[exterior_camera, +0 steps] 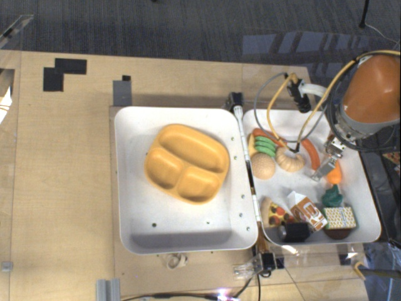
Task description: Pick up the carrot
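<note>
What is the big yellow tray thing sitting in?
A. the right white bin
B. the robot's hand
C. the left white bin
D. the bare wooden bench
C. The yellow tray lies in the middle of the left bin, while the toy foods sit in the right bin.

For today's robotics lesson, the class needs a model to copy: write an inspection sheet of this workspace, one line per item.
Surface: wooden bench bearing two white bins; left bin holds a large yellow bread-shaped item.
Job's things: carrot, orange, in the right bin, right beside the gripper.
Clutter: sausage, green item, egg, small boxes.
Grippers: gripper low over the right bin, next to the carrot; grip cannot be judged.
Cables: yellow and grey loops above the right bin.
Surroundings: dark carpet.
</note>
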Controlling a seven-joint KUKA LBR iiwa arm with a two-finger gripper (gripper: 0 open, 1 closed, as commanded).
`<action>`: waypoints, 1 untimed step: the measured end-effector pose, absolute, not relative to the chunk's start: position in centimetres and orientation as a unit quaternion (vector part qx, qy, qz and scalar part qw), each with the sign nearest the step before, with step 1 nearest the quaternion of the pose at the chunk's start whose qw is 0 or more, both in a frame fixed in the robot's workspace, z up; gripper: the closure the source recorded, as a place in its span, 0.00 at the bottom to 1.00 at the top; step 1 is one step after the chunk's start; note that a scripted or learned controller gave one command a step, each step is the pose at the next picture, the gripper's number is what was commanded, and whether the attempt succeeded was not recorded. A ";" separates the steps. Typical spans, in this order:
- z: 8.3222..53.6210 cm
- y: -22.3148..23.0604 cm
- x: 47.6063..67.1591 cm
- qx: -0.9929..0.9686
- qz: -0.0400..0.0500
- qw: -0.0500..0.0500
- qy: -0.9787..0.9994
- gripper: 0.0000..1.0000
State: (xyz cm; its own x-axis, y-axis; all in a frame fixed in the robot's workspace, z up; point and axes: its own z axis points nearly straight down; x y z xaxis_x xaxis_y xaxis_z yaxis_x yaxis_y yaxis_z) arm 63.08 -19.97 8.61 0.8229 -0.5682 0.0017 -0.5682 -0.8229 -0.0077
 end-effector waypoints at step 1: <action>8.6 -20.2 60.0 -0.965 -0.003 0.003 0.261 0.00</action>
